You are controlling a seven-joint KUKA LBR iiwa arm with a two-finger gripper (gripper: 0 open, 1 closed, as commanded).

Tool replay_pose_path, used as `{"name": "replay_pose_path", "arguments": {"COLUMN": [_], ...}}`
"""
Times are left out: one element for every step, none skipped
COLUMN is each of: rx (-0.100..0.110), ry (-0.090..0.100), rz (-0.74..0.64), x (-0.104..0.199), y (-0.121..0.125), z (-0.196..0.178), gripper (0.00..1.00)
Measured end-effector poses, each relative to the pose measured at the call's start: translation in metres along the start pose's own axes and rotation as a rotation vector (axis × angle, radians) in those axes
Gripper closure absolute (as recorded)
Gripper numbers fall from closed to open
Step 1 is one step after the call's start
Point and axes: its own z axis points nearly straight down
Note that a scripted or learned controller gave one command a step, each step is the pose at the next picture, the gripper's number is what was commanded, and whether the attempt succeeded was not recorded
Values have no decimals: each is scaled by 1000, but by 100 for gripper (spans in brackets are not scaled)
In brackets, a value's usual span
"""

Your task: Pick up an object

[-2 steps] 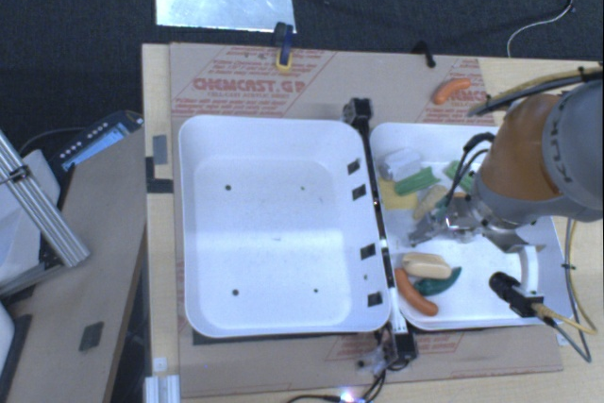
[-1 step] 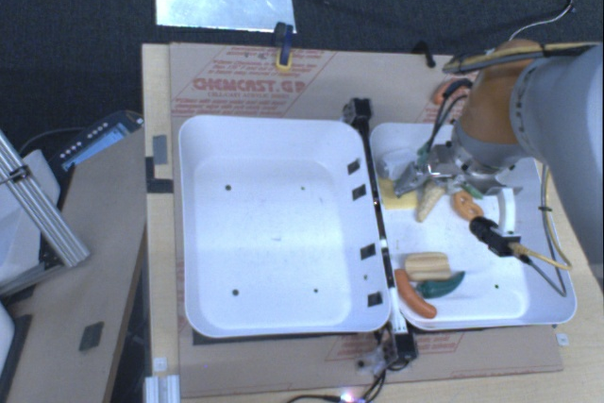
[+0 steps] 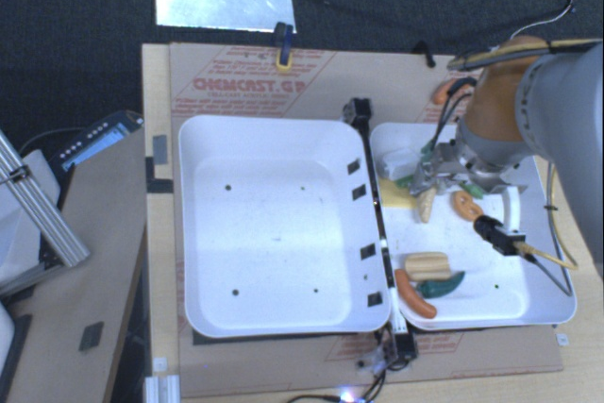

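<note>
Jaws are down in the right bin (image 3: pixel 514 293), in its far-left part, close to the wall shared with the other bin. Open or closed: can't tell from this angle. Pale banana-shaped piece (image 3: pixel 426 203) lies just below the jaws. Touching or just clear, can't tell, and it's not visibly between them. Green bit (image 3: pixel 404 180) and yellow slab (image 3: pixel 396 194) are just left of it, by the bin's left wall. Orange curved piece (image 3: pixel 465 205) is just right of it.

Front of the same bin: tan bun (image 3: pixel 425 261), dark green pepper (image 3: pixel 445 283) right against it, orange-red sausage (image 3: pixel 416 294) beside both near the front-left corner.

Arm (image 3: pixel 543 99) reaches in from the right over the bin's far edge. Small orange item (image 3: pixel 442 92) lies outside the bins on the cardboard sheet (image 3: pixel 245 85). Left bin (image 3: pixel 274 231) sits alongside on the table (image 3: pixel 156 99).
</note>
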Motion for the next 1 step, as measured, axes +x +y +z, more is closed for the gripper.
{"name": "replay_pose_path", "arguments": {"rx": [-5], "ry": [2], "rz": [-5], "x": [68], "y": [13], "z": [-95], "gripper": [100]}}
